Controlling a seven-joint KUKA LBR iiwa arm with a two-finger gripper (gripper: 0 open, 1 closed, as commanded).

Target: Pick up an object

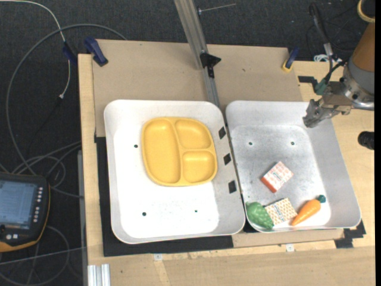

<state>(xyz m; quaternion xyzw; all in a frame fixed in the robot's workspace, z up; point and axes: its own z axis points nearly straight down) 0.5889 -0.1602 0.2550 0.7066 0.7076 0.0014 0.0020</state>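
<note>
The grey arm with its orange band (370, 8) reaches in from the right, and its two-finger gripper (314, 117) hangs over the upper right corner of the right-hand shallow white bin (262, 121). The tool is seen at a slant as a small grey mass, so I cannot tell whether it is released or clenched, and nothing shows in its grasp.

The things to be picked lie well apart from the gripper, in the lower part of the same bin. A small red and white box (277, 176) sits tilted near the middle of the bin floor. Below it, along the bin's lower rim, three items lie close together: a green leafy toy vegetable (259, 215) at the lower left corner, a small flat packet with a pale dotted pattern (281, 210) just beside it, and an orange toy carrot with a green tip (308, 210) touching or nearly touching the packet's right side.

The left-hand shallow white bin (119, 177) holds a yellow plastic tray with three compartments (178, 151), lying flat in its upper half.

Both bins rest side by side on a tan wooden bench (149, 70). A grey metal rail (193, 25) runs down from the top edge toward the gap between the bins. A handheld control pendant with a screen (21, 210) lies on the dark floor at the left, among white cables (36, 34)
</note>
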